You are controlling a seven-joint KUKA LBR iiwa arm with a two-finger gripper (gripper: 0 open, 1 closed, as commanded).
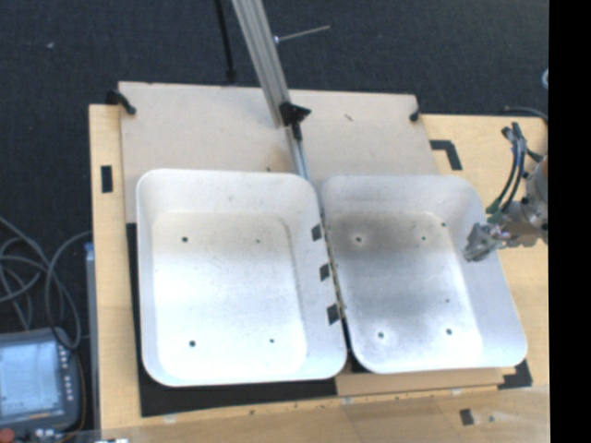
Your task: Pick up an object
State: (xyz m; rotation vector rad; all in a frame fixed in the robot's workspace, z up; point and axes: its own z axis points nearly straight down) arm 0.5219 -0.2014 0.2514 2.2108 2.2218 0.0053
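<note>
My gripper (pixel 478 244) hangs at the far right of the camera view, just over the right rim of the right bin (pixel 403 201). Behind it, the wrist with its cables (pixel 517 187) reaches in from the right edge. The right bin's floor shows a dark grey smudge across its middle. Beside it on the left, rims touching, lies the left bin (pixel 222 187), with a white speckled floor.
A slanted aluminium pole (pixel 263 49) rises from the back of the bench between the bins. Both bins rest on a wooden bench (pixel 369 118) with black corner marks. A screen device (pixel 32 381) and cables lie on the floor at the lower left.
</note>
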